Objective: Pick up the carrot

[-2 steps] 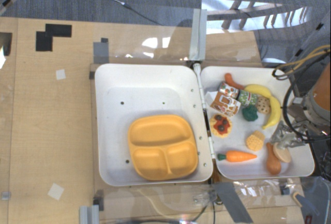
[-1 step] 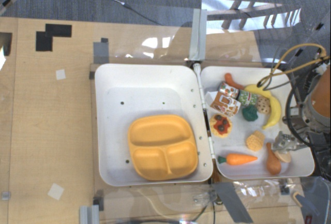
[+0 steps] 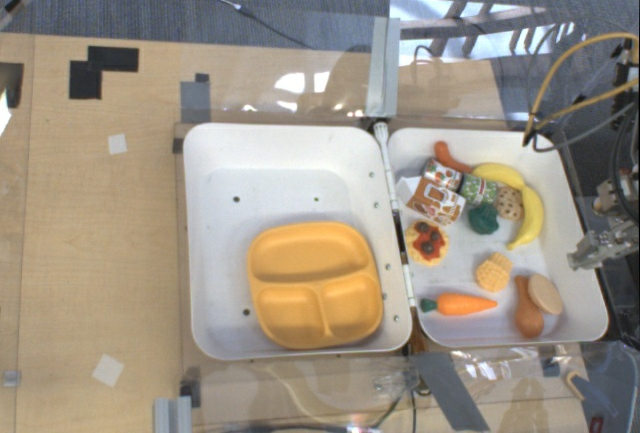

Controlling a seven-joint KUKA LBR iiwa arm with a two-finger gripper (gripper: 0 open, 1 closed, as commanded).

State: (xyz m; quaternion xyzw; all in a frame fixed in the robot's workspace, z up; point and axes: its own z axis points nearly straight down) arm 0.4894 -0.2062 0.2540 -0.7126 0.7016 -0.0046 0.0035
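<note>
The carrot (image 3: 462, 304) lies flat near the front wall of the right bin (image 3: 590, 321). It is orange, its green top points left and its tip points right. Nothing covers it. My gripper (image 3: 603, 249) shows as a small grey metal part at the right edge of the view, just outside the right bin's right rim. It is well to the right of the carrot and a little farther back, and it touches none of the toys.
The right bin also holds a banana (image 3: 527, 204), a sausage (image 3: 450, 158), a printed box (image 3: 438, 197), a green broccoli (image 3: 484, 219), a yellow waffle piece (image 3: 492, 272) and a brown drumstick (image 3: 533, 304) just right of the carrot. A yellow divided plate (image 3: 315, 282) sits in the left bin (image 3: 215, 221).
</note>
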